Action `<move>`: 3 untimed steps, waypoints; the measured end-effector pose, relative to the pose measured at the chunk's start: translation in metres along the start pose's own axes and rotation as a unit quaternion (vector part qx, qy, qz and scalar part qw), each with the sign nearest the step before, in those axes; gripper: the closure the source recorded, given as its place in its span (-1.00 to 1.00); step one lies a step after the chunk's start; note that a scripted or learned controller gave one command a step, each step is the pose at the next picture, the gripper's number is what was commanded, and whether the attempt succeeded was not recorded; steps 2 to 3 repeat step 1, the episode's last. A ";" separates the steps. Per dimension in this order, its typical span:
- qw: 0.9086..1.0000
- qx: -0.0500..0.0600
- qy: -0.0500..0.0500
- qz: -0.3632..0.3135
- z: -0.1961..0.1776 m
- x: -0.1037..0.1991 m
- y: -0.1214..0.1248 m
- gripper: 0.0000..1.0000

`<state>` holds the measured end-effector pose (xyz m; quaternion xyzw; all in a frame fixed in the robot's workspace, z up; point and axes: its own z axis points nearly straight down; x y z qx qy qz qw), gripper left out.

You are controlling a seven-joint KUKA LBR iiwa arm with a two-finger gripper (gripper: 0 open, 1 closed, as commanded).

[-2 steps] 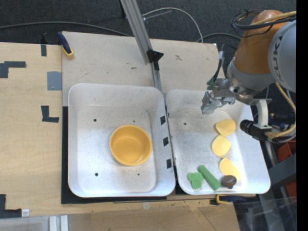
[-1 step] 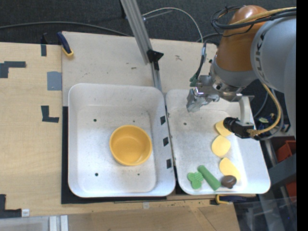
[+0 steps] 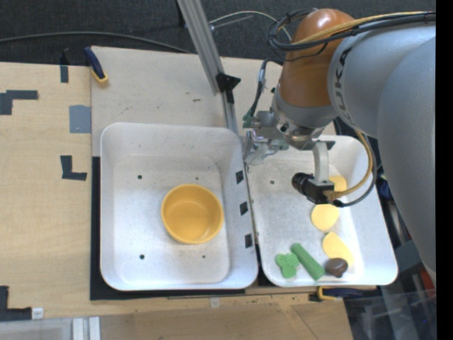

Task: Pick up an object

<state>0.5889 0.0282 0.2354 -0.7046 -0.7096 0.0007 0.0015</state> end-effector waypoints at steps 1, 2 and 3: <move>1.000 -0.001 0.000 0.000 0.007 0.057 0.017 1.00; 1.000 -0.001 0.000 0.000 0.007 0.057 0.017 1.00; 1.000 -0.001 0.000 0.000 0.007 0.057 0.017 1.00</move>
